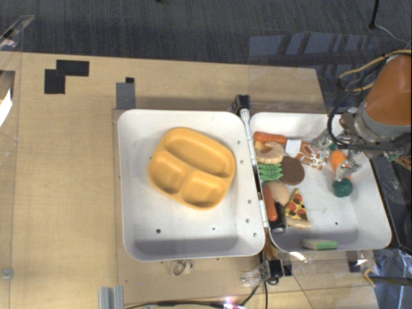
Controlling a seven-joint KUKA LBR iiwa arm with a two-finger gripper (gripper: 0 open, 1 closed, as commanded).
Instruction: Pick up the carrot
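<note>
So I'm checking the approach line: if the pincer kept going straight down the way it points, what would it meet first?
Probably the carrot, the orange piece right at the pincer; the green piece lies just beyond. Depth is unclear from above.

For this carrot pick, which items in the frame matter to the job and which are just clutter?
Job:
carrot, right bin, by the gripper
right bin

Clutter:
yellow divided tray in the left bin
pizza slice
brown cookie
green ball
green stick
</note>
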